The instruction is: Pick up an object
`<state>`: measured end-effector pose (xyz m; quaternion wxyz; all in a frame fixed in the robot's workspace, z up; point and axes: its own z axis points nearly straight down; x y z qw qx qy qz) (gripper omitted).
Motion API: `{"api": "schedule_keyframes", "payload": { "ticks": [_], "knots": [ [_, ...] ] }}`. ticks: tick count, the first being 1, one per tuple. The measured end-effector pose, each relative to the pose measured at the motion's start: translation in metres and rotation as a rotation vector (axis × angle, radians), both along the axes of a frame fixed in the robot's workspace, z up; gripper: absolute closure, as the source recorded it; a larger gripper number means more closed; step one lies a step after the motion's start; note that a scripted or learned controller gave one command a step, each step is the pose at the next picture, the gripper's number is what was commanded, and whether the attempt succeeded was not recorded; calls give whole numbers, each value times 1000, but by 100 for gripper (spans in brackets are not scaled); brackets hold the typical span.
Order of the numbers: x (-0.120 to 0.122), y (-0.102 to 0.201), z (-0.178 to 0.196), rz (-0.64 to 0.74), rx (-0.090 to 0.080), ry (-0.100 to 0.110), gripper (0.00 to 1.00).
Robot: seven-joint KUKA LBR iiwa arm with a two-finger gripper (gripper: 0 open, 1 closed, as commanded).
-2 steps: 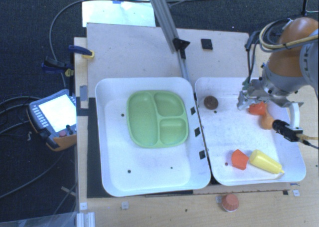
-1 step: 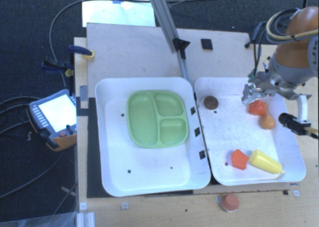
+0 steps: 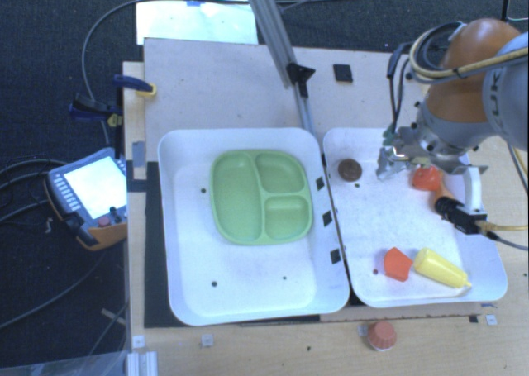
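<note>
We see the grey two-finger gripper (image 3: 390,164) low in the right white plastic bin (image 3: 364,226), upper right of frame, between the round brown object (image 3: 350,170) and the orange-red block (image 3: 426,178). We can't tell how far it's open; nothing visibly held. Pick not yet done.

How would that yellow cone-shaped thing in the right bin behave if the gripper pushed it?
The yellow cone lies on its side, so it would probably roll in a curve. It looks smooth and tapered, so fingers might slip off. The orange piece beside it may get nudged.
</note>
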<state>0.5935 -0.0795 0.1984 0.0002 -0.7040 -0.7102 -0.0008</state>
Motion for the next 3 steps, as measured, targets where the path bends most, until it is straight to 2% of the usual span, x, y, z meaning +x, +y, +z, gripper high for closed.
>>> {"api": "schedule_keyframes", "payload": {
  "ticks": [1,3],
  "knots": [
    [-7,59,9,2,1,0,100],
    [-50,164,6,2,1,2,100]
  ]
}}
